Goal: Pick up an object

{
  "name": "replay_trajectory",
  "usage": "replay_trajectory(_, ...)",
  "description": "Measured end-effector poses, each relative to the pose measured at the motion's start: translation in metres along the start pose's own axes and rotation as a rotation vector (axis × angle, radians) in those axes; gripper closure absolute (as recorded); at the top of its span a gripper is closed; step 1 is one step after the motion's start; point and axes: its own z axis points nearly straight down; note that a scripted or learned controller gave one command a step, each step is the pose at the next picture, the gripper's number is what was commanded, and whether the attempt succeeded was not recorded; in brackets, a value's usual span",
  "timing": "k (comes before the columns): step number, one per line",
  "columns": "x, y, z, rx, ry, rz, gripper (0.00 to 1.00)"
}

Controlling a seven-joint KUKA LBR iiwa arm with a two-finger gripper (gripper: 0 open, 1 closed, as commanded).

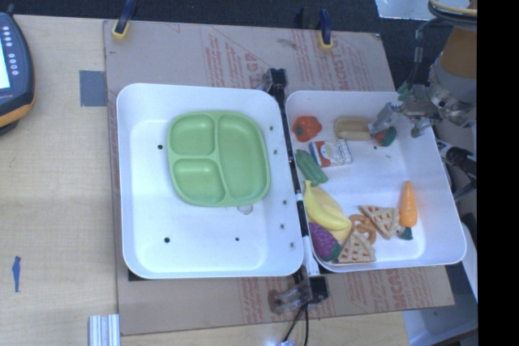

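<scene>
Currently gripper (388,128) positioned in right bin (442,174), at 1 o'clock; finger state cannot be told. Tan object (352,128) seen just beside it, at its 9 o'clock. Carrot (408,204) located at bin's 4 o'clock.

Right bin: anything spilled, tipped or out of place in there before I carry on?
Nothing stands out. The toy food sits inside the right bin, crowded along its left wall and near edge: banana, carrot, waffles. The green plate lies flat in the left bin.
</scene>
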Motion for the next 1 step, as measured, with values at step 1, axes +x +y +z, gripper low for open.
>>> replay_trajectory(1,0.083,0.019,0.0426,-0.008,0.003,-0.01,0.0)
